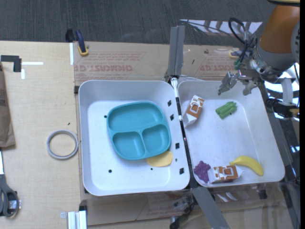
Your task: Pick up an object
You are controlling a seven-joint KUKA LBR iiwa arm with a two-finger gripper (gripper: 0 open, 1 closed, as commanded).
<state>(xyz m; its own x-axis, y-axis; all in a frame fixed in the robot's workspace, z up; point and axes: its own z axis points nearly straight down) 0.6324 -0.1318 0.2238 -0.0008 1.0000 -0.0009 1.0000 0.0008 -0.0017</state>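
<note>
Up at the far right corner of the right white bin [267,128], the two-finger gripper [238,84] hung with fingers spread, grasping nothing. Just below it lay a green ridged vegetable toy [226,109], possibly a bean pod. A small orange-and-white carton [194,109] leaned near the divider; a yellow plastic banana [249,164] sat by the near wall.

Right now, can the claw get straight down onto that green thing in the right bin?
Probably yes. The claw hovers open just above the green item, which lies alone on the bin floor, apart from the small carton.
</note>
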